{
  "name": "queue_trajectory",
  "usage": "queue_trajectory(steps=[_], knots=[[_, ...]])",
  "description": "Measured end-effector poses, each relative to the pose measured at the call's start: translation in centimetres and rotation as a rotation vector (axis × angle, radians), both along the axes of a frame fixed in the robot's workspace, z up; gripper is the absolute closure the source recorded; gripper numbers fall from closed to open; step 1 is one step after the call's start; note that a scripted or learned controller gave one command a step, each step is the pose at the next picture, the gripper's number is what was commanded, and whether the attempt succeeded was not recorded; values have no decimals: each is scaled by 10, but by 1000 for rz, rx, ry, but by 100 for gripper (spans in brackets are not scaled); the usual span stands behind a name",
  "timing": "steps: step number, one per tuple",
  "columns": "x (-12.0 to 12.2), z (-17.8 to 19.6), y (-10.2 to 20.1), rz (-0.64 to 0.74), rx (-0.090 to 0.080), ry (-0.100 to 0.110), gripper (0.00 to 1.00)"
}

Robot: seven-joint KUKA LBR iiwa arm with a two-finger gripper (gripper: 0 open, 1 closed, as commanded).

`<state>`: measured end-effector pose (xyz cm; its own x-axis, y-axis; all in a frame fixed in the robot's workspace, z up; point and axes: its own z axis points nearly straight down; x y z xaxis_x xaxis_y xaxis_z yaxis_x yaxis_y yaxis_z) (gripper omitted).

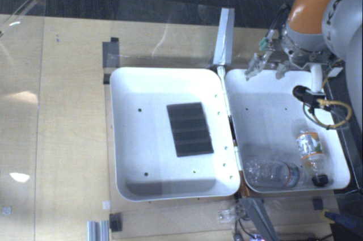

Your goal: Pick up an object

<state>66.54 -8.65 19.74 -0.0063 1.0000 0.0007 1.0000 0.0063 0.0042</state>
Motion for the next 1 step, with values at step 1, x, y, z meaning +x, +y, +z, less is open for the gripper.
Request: queue_trajectory(steps=[1], knots=[[-44, -109, -32, -35, -1, -3, 0]])
